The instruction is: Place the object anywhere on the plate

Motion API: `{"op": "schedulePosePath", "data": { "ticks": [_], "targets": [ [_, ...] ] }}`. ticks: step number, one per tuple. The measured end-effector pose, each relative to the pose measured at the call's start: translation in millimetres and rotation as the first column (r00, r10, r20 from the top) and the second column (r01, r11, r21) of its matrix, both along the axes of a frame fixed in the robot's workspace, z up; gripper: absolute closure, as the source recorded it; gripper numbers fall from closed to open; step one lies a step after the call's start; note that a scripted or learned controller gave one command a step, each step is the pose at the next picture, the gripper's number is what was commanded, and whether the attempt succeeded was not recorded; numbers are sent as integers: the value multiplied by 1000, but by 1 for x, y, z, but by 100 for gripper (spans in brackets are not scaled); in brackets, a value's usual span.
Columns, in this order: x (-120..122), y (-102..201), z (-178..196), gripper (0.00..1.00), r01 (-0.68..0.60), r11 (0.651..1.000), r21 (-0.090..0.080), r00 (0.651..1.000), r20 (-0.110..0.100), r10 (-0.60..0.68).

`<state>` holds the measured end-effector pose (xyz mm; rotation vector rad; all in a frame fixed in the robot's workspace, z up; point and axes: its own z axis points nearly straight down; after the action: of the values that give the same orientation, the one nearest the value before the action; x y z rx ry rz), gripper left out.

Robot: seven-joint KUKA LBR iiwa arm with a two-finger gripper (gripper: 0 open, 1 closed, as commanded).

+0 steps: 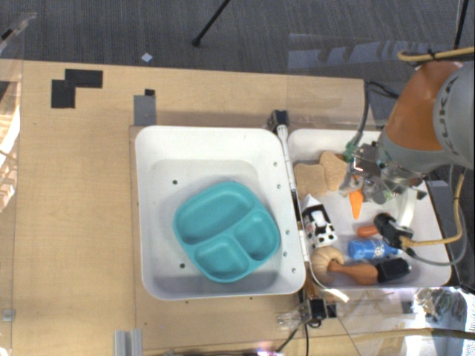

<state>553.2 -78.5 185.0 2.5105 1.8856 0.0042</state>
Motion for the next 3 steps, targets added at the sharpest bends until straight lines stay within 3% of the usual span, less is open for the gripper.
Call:
{"op": "schedulePosePath", "data": {
  "ticks": [1,2,3],
  "targets": [
    [25,68,32,100,-69,998,3,998,2,69],
    [6,183,13,100,-8,1000,7,1000,-5,8],
    [7,177,14,0,0,1000,2,1000,-3,0]
  ]
}}
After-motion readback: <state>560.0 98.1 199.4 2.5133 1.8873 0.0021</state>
